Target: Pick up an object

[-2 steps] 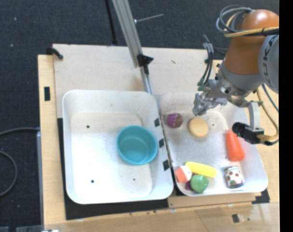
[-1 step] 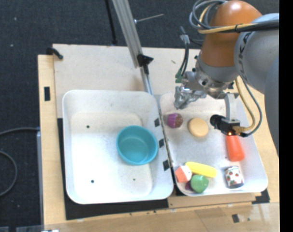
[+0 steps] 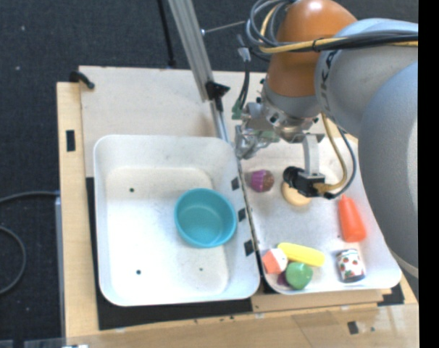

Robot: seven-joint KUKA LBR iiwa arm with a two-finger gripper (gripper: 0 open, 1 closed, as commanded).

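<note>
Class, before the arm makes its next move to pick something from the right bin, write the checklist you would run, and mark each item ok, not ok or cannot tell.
1. Objects available in the right bin: ok; purple object, orange object, yellow object, green object lie there.
2. Gripper over the right bin: not ok; it hangs near the divider at the bin's far left corner.
3. Object already held: cannot tell.
4. Nearest target free of neighbours: ok; the purple object lies apart.
5. Blue bowl out of the way: ok; it sits in the left bin.
</note>
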